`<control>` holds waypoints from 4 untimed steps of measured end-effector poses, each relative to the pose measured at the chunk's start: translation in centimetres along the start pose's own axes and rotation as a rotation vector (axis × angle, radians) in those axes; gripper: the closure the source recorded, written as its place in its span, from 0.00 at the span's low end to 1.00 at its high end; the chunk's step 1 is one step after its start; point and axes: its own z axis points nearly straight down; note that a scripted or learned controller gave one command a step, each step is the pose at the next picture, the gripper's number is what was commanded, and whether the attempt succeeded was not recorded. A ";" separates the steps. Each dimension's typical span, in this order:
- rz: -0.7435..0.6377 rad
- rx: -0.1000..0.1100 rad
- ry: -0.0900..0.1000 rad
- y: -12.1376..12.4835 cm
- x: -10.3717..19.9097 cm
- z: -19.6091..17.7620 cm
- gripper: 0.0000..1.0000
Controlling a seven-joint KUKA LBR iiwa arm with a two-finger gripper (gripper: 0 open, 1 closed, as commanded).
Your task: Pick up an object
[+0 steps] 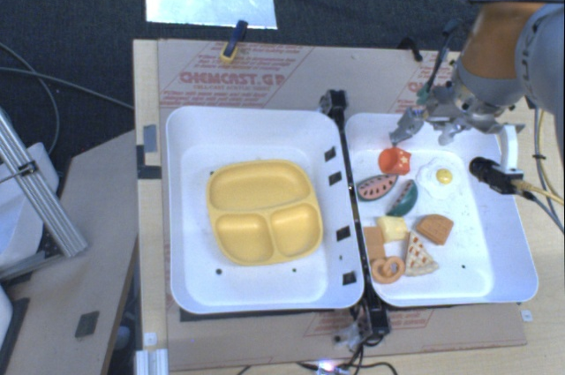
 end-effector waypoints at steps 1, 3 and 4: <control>0.007 0.011 0.001 -6.5 -3.7 8.8 0.00; -0.008 -0.005 0.001 -9.9 0.2 10.3 0.00; -0.009 -0.006 0.005 -14.4 8.1 -0.2 0.00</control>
